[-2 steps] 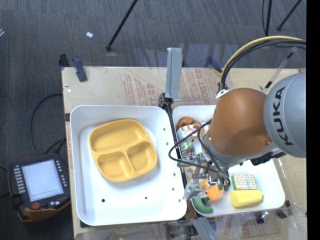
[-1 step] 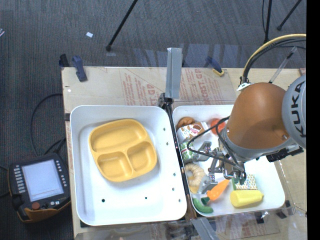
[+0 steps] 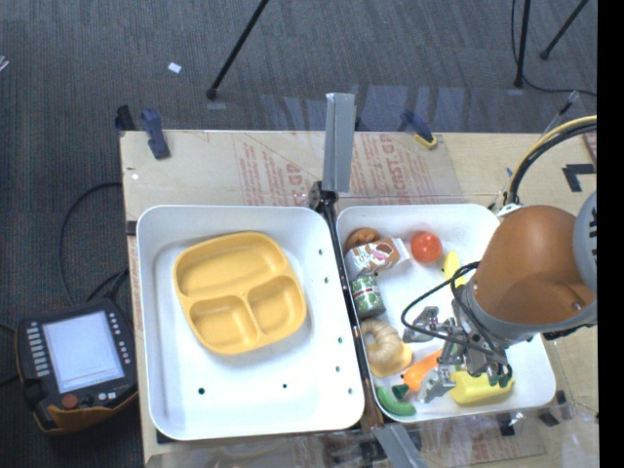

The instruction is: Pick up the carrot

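The carrot (image 3: 421, 370) is a small orange piece lying at a slant near the front of the right bin (image 3: 487, 214), between a pale bread roll (image 3: 386, 347) and a yellow toy (image 3: 480, 389). My gripper (image 3: 444, 376) hangs low over the front of that bin, directly at the carrot's right end and partly covering it. The orange band of the arm (image 3: 526, 266) hides the bin floor behind the gripper. Whether the carrot is between the jaws is hidden from this angle.
The right bin also holds a red tomato (image 3: 426, 248), a yellow piece (image 3: 450, 264), a labelled can (image 3: 374, 256), a green can (image 3: 368, 296), a brown pastry (image 3: 361, 237) and a green item (image 3: 400, 402). The left bin (image 3: 156, 359) bears a yellow divided plate (image 3: 239, 291).
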Motion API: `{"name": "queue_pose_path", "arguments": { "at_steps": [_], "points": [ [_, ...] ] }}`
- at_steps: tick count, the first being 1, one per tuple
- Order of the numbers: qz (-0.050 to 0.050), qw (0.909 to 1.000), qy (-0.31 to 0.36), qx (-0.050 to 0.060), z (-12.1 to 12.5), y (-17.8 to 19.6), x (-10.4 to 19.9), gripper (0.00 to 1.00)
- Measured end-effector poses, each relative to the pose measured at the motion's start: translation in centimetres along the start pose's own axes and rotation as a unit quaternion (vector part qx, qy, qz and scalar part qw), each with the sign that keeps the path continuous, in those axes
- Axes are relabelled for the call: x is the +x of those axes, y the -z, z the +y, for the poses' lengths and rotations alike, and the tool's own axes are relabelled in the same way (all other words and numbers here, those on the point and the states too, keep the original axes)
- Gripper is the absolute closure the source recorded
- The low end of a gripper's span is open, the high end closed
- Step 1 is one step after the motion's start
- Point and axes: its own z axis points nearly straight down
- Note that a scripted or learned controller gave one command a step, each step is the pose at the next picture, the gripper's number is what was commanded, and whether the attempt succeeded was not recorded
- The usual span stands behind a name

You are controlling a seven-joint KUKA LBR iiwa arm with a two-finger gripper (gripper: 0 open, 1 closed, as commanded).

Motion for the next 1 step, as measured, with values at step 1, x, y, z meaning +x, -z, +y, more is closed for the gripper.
{"name": "queue_pose_path", "arguments": {
  "at_steps": [1],
  "points": [
    [-0.01, 0.999, 0.043, 0.0, 1.83, -2.84, -0.48, 0.0]
  ]
}}
